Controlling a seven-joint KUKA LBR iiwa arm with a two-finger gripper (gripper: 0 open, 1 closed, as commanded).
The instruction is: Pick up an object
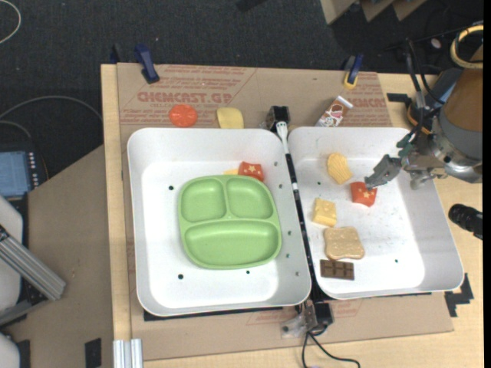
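Note:
My gripper (396,177) hangs over the right bin (430,259) near its far right side, open, with nothing between its fingers. Its left finger (380,172) ends just above and to the right of a small red strawberry-like toy (364,194). The same bin holds a yellow corn-like piece (338,167), a yellow cheese block (325,211), a toast slice (343,243) and a brown chocolate bar (337,269).
The left bin (149,205) holds a green divided plate (229,221) and a red toy (251,170) at the plate's far edge. Behind the bins lie an orange-red piece (183,115), a yellow piece (229,118), a black item (278,116) and a small packet (334,113).

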